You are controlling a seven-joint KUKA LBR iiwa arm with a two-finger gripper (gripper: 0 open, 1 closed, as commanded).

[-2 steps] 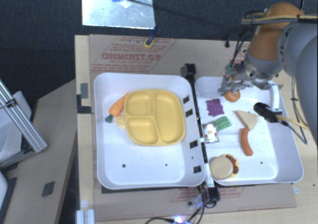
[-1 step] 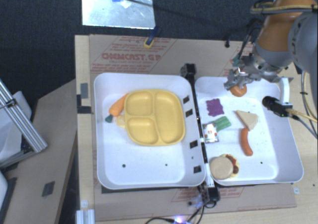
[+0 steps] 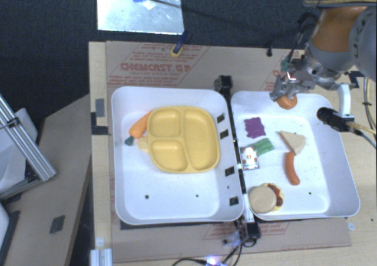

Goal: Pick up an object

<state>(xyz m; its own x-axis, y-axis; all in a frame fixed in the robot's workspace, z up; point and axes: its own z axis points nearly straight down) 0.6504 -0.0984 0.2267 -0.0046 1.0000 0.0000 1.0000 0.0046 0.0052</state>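
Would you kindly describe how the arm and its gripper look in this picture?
The arm is rounded, grey metal with a broad orange band above the wrist. Dark cables run along it. The gripper is small, silvery-grey metal, with a tiny red light on its body. A black cylindrical part sticks out to the side below the wrist.

Red lettering reading "CHEMCAST G P" is showing on the brown cardboard sheet [image 3: 154, 65] that is lying under the two bins, along its far edge behind the left bin. Smaller red print is running above and beside that line, and again at the sheet's far right and near edges, but it is appearing too small to read.
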